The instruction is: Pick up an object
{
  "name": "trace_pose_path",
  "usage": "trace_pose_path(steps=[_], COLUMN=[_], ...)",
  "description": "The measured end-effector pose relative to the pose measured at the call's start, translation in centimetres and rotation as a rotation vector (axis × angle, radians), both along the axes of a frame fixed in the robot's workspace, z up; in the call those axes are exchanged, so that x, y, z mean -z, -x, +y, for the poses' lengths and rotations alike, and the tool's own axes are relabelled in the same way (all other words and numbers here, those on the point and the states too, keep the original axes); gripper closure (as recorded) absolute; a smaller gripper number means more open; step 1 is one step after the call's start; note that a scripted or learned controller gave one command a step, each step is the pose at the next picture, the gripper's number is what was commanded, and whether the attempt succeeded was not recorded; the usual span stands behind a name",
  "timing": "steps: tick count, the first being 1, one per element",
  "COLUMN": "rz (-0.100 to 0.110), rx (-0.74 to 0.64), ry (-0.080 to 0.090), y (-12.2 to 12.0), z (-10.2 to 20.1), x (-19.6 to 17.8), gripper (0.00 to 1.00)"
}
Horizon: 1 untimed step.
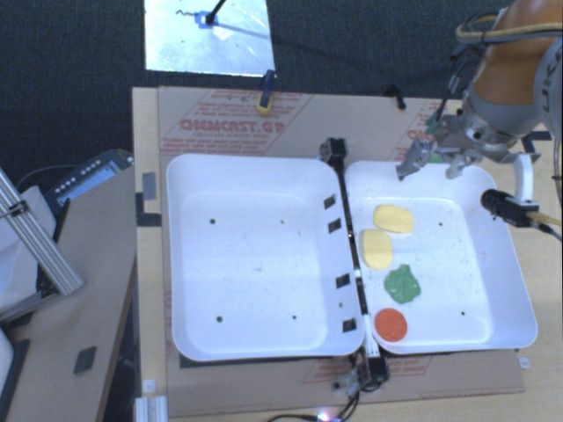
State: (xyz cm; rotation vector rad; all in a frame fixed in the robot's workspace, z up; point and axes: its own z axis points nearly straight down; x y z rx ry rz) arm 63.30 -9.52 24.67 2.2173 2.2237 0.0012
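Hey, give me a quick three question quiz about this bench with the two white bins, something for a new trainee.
1. True or false: the gripper has its fingers spread over the far rim of the right bin.
2. Which item lies nearest the camera: A) green piece, B) orange-red disc, C) a yellow piece?
3. Fill in: every loose item lies in the ____ bin; the left bin has none.

Key: 1 true; 2 B; 3 right.

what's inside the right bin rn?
Right bin: two yellow pieces, a green piece, an orange-red piece. The gripper covers part of its far rim.
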Motion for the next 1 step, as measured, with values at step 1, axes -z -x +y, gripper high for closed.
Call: trace_pose_path(steps=[1], rz=[-0.003], rx=[-0.003], ry=[0.0], y=[-0.09], z=[0.02], x=[-1.15], gripper=[1.0])
